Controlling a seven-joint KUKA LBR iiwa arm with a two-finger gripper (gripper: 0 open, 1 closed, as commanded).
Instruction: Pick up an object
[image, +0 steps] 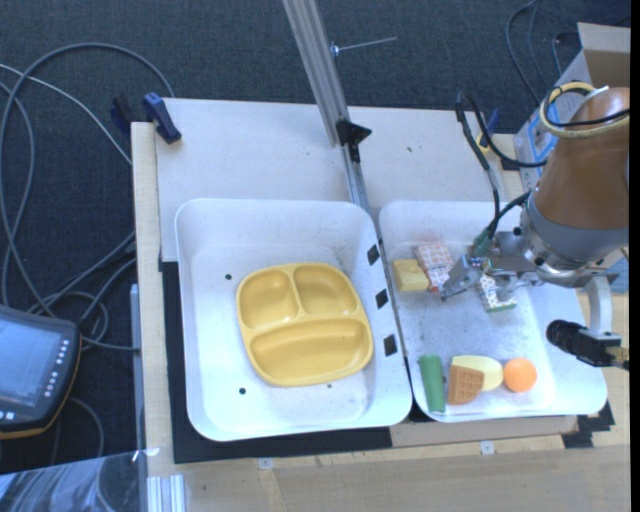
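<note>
My gripper (478, 283) hangs low over the middle of the right bin (560, 400), its fingers pointing left. Just left of it lie a red-and-white checked packet (434, 262) and a pale yellow block (408, 275). A small patterned item (492, 293) sits right beside the fingers; whether it is gripped I cannot make out. Along the bin's front lie a green stick (431, 381), a waffle-like piece (464, 383) on a yellow fruit (485, 371), and an orange ball (520, 375).
The left bin (200, 300) holds a yellow divided plate (304, 323). A metal pole (320, 60) rises at the back between the bins. The arm's bulk (585, 180) covers the right bin's far right side. Cables trail off the bench's left.
</note>
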